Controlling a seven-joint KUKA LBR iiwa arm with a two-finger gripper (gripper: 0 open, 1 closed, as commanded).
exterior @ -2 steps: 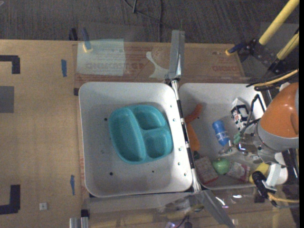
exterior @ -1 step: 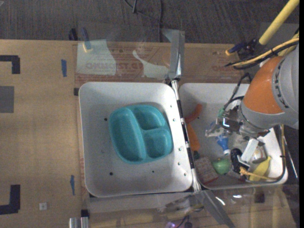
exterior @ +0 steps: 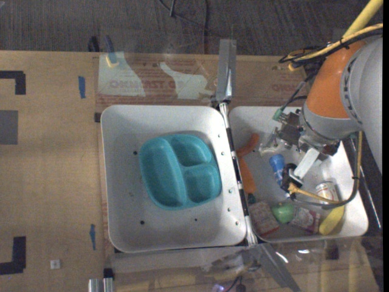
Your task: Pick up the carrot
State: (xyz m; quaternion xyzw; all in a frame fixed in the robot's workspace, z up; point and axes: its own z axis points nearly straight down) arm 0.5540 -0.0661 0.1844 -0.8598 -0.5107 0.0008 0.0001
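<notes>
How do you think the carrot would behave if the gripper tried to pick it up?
The carrot looks long, tapered and smooth, so it would probably stay stiff but might roll or slip between the fingers. It lies against the left wall of the right bin, which may leave little room on that side.

Table (exterior: pixel 48 181): matt brown board, cardboard-like. Bins (exterior: pixel 121 224): smooth white plastic, slight sheen. Teal divided tray (exterior: pixel 179 170): glossy plastic. Carrot (exterior: pixel 247 163): matt orange. Can (exterior: pixel 326 191), lower right: shiny metal
</notes>
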